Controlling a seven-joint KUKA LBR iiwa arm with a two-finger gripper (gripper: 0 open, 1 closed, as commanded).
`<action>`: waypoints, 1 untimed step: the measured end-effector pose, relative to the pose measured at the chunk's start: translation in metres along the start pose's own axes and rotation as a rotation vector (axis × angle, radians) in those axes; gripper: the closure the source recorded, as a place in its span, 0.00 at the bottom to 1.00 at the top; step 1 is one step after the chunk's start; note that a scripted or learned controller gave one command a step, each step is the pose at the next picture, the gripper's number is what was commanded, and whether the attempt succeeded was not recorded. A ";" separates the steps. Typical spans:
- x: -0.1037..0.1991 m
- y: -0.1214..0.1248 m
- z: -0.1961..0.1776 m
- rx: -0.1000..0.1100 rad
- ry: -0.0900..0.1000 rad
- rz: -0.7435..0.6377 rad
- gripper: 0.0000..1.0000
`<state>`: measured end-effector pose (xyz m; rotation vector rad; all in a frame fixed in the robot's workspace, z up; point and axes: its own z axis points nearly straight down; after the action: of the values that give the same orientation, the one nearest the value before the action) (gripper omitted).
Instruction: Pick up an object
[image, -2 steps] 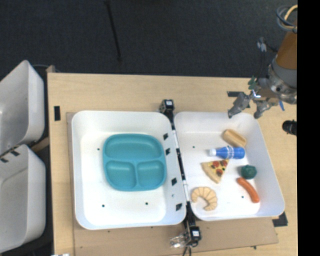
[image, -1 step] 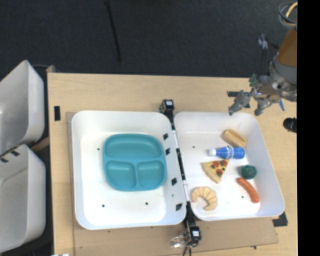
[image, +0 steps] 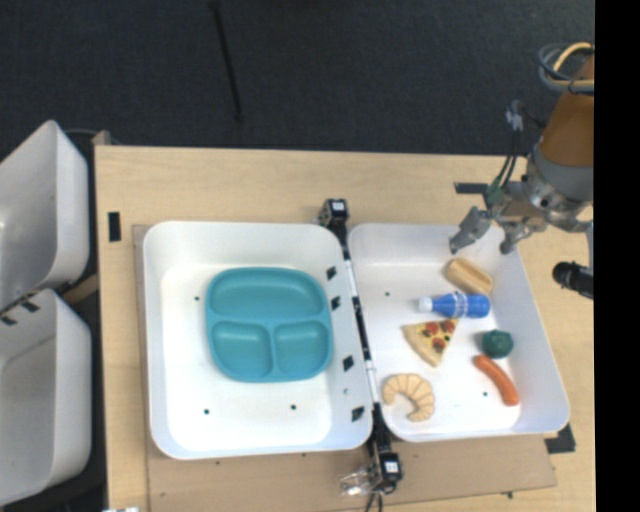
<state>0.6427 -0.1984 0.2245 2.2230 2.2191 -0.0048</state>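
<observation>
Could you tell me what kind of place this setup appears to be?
Probably a robotics lab bench for pick-up trials: two white bins, toy food such as a croissant and a pizza slice, and the gripper above them.

- No readable text, brand, number or sign anywhere in the camera view.
- Blue-and-white bottle (image: 456, 305) in the right bin: label area too small and blurred to read.
- Black clips (image: 334, 211) along the seam between the bins: no legible marking.
- Teal divided plate (image: 268, 323) in the left bin: plain surface, no print visible.
</observation>
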 end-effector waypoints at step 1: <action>0.007 0.000 0.058 -0.001 0.000 -0.003 0.00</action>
<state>0.6422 -0.1920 0.1664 2.2189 2.2224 -0.0037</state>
